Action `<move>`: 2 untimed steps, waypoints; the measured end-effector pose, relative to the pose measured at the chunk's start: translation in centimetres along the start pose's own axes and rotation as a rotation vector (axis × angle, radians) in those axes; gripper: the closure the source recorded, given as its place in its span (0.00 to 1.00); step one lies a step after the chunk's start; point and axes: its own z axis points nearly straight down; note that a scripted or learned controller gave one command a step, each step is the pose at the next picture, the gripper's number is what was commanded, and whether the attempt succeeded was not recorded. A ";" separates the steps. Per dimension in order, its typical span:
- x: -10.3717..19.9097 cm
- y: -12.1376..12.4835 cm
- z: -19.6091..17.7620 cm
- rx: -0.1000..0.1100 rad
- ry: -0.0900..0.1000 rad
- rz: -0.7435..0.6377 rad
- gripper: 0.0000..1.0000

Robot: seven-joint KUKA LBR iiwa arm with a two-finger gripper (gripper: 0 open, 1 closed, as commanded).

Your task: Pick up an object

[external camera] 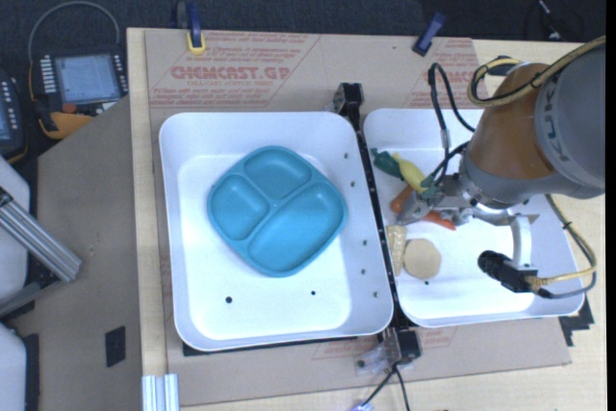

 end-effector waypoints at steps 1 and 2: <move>-0.2 0.2 -1.4 -0.008 -0.003 0.002 1.00; -0.4 0.0 -7.7 -0.007 0.000 0.000 1.00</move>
